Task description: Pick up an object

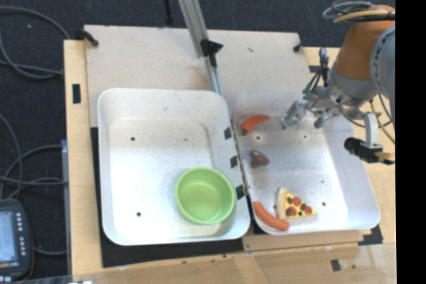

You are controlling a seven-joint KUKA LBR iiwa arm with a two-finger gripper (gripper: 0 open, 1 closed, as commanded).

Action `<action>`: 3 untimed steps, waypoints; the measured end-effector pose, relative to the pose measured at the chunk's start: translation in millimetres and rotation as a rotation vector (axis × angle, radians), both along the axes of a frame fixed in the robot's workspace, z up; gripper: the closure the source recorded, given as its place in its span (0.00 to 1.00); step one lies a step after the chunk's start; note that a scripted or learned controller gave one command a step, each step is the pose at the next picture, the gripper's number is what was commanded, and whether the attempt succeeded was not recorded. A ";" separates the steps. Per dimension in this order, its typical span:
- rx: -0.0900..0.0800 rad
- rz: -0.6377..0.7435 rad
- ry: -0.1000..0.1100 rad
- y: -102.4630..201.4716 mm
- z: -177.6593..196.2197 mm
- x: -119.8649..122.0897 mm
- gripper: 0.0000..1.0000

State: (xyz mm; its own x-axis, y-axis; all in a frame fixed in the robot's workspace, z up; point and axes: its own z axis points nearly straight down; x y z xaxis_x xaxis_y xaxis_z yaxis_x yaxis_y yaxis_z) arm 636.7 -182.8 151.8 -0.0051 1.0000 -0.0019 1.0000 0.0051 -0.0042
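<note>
In the right bin lie an orange carrot-like piece near its back left corner, a small brown lump below it, a pizza slice toy toward the front, and an orange sausage at the front left edge. A green bowl sits in the left bin at its front right. My gripper hangs over the back of the right bin, right of the carrot piece, fingers spread with nothing between them.
A slanted metal pole rises from behind the bins, meeting the divider between them. The grey arm with its orange band comes in from the right. Cables and a handheld unit lie on the floor to the left.
</note>
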 end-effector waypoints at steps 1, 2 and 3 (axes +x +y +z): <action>-0.001 -0.003 0.000 -1.4 -52.7 -1.0 0.00; -0.002 -0.002 -0.007 -2.3 -37.8 0.7 1.00; 0.001 -0.001 -0.011 -3.1 10.7 11.1 1.00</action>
State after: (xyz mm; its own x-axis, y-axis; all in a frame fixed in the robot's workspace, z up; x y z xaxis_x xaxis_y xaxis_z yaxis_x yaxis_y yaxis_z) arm 647.8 -185.9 162.4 -0.0043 1.0000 -0.0007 1.0000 0.0043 0.0064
